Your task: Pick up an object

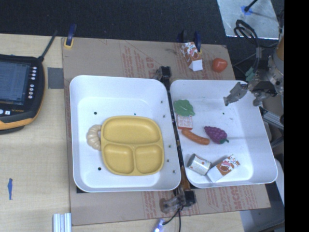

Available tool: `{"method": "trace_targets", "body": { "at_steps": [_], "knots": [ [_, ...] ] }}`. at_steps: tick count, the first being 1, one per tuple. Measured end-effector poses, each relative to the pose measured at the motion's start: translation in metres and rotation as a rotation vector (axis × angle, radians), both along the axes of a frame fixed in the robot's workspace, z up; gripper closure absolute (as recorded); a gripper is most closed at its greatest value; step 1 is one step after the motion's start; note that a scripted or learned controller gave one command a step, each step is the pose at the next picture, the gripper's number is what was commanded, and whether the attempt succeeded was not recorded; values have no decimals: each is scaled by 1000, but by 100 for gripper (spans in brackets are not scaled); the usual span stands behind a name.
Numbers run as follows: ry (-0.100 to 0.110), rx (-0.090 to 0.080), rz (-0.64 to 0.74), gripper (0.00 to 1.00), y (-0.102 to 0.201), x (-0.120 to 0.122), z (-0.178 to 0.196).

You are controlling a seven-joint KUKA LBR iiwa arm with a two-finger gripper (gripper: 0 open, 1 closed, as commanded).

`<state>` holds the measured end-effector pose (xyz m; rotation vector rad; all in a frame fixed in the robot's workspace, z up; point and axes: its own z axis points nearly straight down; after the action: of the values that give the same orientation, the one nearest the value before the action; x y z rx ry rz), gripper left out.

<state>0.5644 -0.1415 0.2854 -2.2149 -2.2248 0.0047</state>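
Note:
The right bin (251, 129) holds a green leafy toy (184, 107), a small pink-and-white packet (185, 122), an orange carrot-like stick (195, 137), a purple grape bunch (216, 134), a silver can (198, 164) lying on its side and a small carton (224, 167). My gripper (247, 94) hangs over the bin's far right corner, open, one grey finger (234, 93) pointing left and nothing between the fingers. It is well clear of the objects, which lie lower left of it.
The left bin (82, 129) holds a yellow divided plate (131, 145) with a beige braided bun (93, 136) tucked at its left side. Beyond the bins lie a small carton (191, 55) and a red tomato (219, 65). A tablet-like pendant (19, 91) sits far left.

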Motion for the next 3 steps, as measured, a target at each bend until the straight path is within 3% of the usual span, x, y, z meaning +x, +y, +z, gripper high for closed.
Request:
{"method": "trace_targets", "body": {
  "at_steps": [1,2,3],
  "knots": [
    [3,-1,2,0,11,70,-125],
    [3,0,-1,0,-28,-26,-194],
    [-2,-1,2,0,26,30,-193]
  ]
}}
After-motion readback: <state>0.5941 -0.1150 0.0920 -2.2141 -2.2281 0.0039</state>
